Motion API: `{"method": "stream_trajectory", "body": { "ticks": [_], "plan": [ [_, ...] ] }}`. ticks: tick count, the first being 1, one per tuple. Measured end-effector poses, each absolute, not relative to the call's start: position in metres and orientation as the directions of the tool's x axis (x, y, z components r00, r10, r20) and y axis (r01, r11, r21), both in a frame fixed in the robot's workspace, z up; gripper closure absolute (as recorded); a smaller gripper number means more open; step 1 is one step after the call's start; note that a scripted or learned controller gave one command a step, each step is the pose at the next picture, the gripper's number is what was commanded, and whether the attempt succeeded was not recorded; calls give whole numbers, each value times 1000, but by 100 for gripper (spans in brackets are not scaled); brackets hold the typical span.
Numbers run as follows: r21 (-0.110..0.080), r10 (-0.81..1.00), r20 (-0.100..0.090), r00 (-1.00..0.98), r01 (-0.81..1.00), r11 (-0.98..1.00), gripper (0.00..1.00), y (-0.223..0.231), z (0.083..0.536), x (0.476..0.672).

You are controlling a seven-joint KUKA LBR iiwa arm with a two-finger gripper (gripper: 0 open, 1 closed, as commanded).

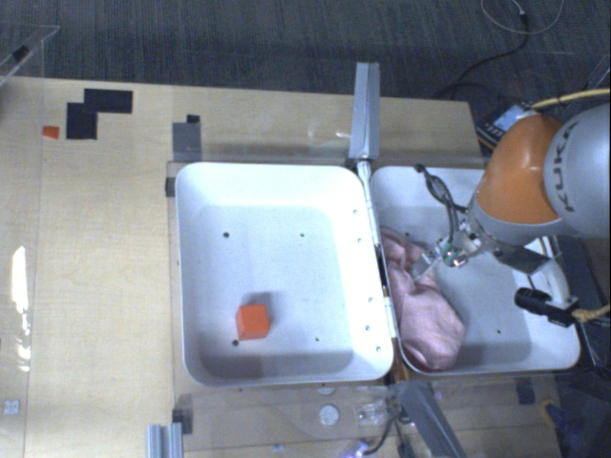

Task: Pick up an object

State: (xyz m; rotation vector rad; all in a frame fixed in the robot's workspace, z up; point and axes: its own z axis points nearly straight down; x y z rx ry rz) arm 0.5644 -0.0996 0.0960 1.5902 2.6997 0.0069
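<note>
Progress: nothing lifted yet, by my reading; the pick is at the reach-in stage, with closing, lifting and clearing the bin all left to do.
Gripper: the gripper point(449, 252) sits low in the right bin point(535, 346), under the grey arm's orange band point(516, 175); whether it is wide or narrow, I cannot tell, the tip is too small and cluttered.
Pink cloth: the pink cloth point(425, 318) lies just below and to the left of the tip, its upper edge touching or very nearly touching it; the likeliest target, I'd say, though no grasp shows.
Orange block: the orange block point(253, 322) rests well away to the tip's left, in the left bin point(196, 256), across the divider.
Materials: cloth soft, crumpled, a folded lump that should bunch and sag when pinched; block small, cube-like, matte with crisp edges, rigid.
Bins: smooth white plastic, shallow, rounded corners, a few small dark dots on the floors.
</note>
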Motion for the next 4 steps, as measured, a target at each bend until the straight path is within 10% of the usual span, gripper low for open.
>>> {"method": "stream_trajectory", "body": {
  "ticks": [1,2,3,4],
  "plan": [
    [14,924,-7,-383,924,383,0,-94,93,616],
    [19,869,-13,-494,869,494,0,-93,93,551],
    [27,868,-15,-497,867,497,100,-91,106,555],
    [23,954,-7,-298,954,299,100,-103,93,546]
  ]
}}
